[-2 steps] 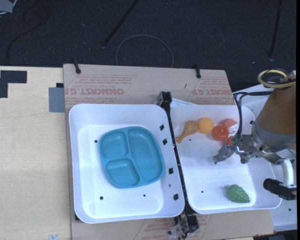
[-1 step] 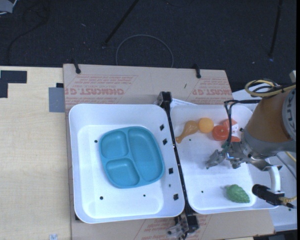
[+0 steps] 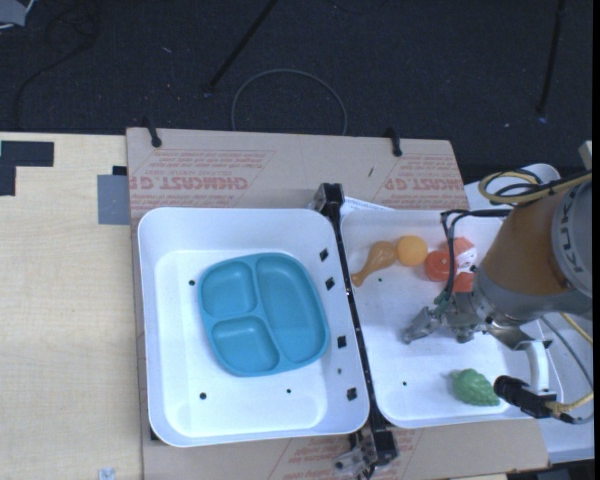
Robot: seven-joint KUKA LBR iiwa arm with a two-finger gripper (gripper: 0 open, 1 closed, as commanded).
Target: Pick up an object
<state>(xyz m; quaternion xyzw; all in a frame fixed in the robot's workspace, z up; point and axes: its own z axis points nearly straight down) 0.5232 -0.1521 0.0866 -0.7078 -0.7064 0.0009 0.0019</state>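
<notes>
The arm (image 3: 540,253) reaches in from the right over the right-hand bin (image 3: 420,398), its orange band above the wrist and the gripper (image 3: 420,326) low over the bin floor, pointing toward the divider between the two bins. Whether the gripper is released or clenched cannot be told at this angle; nothing is seen between it. Just above the gripper, toward the far wall of that bin, lie a yellow-orange pear-shaped piece (image 3: 374,261) and, touching it on its right, a small orange ball (image 3: 412,250). Further right of the ball, close against the arm, sits a red-orange object (image 3: 446,264), partly hidden by the wrist. Below and to the right of the gripper, near the bin's front wall, rests a green leafy object (image 3: 474,387), apart from the gripper. To the gripper's left, across the divider, the left-hand bin (image 3: 170,388) holds a blue divided plate (image 3: 263,313) with three compartments, lying flat and well apart from the gripper. Both bins sit on a cardboard sheet (image 3: 280,173) on the table (image 3: 50,348).
</notes>
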